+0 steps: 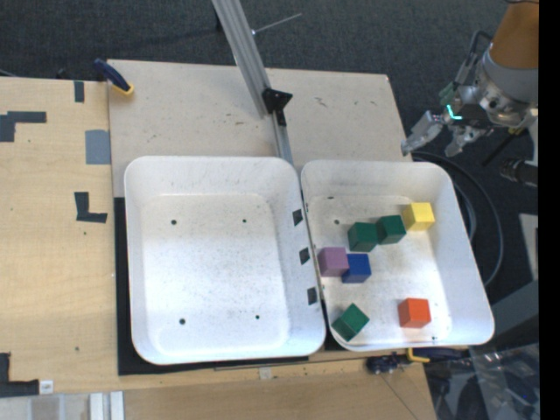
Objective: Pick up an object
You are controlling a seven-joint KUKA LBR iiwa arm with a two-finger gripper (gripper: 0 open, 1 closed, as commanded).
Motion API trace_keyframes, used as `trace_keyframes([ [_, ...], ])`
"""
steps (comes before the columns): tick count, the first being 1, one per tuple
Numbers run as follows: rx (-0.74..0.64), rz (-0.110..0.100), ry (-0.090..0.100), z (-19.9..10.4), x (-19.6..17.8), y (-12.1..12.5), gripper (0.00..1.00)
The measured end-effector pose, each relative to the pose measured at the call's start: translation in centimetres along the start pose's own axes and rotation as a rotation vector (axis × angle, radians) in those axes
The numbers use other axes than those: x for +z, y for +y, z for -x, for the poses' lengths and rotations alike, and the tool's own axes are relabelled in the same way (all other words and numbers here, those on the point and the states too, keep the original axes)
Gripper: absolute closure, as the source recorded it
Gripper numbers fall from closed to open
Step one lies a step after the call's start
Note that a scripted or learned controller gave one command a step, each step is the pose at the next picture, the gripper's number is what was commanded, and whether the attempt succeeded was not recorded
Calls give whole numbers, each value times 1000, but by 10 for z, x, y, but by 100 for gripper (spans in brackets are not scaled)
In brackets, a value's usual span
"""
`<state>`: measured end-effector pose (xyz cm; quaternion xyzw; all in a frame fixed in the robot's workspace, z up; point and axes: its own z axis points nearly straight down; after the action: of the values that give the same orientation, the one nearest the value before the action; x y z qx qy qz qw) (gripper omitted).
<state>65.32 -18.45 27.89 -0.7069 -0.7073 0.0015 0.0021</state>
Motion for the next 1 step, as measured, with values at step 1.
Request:
trace_keyframes([
  [1,-1,4,-2,0,-3,1,0],
])
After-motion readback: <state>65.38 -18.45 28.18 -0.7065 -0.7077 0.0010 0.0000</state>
